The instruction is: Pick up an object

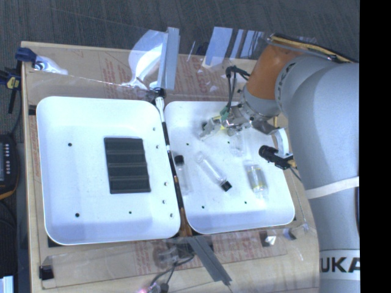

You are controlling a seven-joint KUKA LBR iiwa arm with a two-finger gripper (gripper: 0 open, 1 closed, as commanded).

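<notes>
two shallow white bins sit side by side on the bench. the left bin point(61, 163) holds a dark ribbed block point(127, 165), lying flat near its middle. the right bin point(201, 215) holds several clear tubes — one with a black cap point(213, 171) lies slantwise at its middle, another point(257, 180) just right of it. the gripper point(231, 119) is low over this bin's far part — beside a small clear piece point(211, 127).
</notes>
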